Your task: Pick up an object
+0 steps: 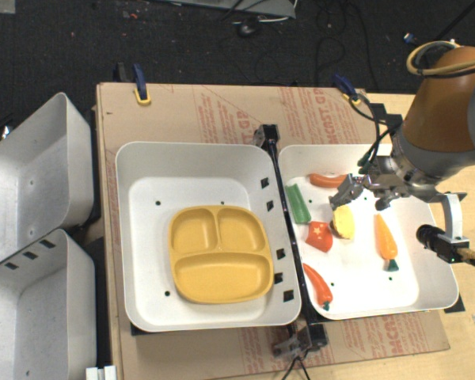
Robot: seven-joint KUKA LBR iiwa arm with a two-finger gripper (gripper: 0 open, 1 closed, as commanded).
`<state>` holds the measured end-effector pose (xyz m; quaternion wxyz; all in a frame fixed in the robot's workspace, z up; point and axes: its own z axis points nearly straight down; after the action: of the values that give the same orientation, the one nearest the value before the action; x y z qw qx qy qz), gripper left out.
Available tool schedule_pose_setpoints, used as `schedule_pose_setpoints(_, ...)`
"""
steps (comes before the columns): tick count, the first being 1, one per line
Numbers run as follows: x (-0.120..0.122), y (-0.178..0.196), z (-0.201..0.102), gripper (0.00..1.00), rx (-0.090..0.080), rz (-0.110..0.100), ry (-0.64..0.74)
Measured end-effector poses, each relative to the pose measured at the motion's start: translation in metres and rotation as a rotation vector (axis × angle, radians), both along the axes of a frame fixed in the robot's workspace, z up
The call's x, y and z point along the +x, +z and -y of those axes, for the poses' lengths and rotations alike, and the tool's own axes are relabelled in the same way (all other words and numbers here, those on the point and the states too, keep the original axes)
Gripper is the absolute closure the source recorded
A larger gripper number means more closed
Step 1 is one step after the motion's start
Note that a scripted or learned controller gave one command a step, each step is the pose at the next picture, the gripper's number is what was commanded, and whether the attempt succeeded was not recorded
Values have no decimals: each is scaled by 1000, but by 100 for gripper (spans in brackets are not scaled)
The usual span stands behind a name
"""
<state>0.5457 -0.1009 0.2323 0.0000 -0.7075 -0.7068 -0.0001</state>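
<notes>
Several toy foods lie in the right bin (427,291): a green stick (298,203), a red sausage (327,180), a yellow piece (343,223), a red piece (319,236), an orange carrot (386,240) and a red-orange pepper (318,285). My gripper (361,199) hangs over the bin's upper middle, open, its dark fingers spread wide. The left finger (340,199) is just above the yellow piece. Between the fingers I see only white bin floor.
The left bin (142,212) holds a yellow divided plate (220,253). A black divider (281,212) runs between the bins. A dark fitting (439,242) sticks over the right bin's right rim. Two white tubs (32,236) stand off the bench at left.
</notes>
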Motion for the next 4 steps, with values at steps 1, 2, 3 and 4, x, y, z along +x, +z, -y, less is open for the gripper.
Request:
schedule_pose_setpoints(1, 0, 0, 0, 0, 0, 0, 0)
schedule_pose_setpoints(2, 3, -53, 10, 0, 0, -5, -1)
schedule_pose_setpoints(3, 5, -99, 2, 0, 1, -5, 0)
schedule_pose_setpoints(4, 5, -142, 2, 0, 0, -4, -1)
